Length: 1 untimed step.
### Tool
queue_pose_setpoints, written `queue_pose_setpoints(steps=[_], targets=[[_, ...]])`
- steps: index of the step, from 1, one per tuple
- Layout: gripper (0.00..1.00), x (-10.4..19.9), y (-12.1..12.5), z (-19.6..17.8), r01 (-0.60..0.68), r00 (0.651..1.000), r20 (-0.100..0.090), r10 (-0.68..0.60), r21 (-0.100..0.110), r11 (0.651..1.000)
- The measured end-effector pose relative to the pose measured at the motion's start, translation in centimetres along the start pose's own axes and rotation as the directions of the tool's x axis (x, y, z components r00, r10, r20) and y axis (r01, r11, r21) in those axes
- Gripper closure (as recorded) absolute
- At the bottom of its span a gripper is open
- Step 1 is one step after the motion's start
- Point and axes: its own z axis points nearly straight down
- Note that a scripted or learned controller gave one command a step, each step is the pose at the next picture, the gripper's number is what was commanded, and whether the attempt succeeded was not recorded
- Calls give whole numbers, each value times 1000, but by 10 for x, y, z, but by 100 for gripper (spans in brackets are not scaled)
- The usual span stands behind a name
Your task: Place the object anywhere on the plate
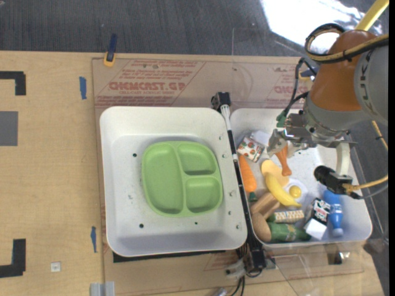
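A green divided plate [182, 177] lies in the middle of the left white bin [117, 165]. My gripper [281, 143] hangs low over the upper left part of the right bin [361, 221], well to the right of the plate. Directly under it is a small orange piece [283, 161], touching or almost touching the gripper; whether it is gripped is unclear. Close by lie a carrot [247, 174], a yellow banana [279, 189] and a fried egg toy [295, 191].
The right bin also holds a small printed carton [250, 147], a brown bread roll [264, 205], a blue bottle [334, 209], a black-and-white box [321, 211] and a green item [287, 230]. A black divider [233, 143] runs between the bins.
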Motion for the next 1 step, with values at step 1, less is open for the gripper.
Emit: queue_pose_setpoints(steps=[1], targets=[[100,75,-37,9,-12,1000,-4,12,6,1000]])
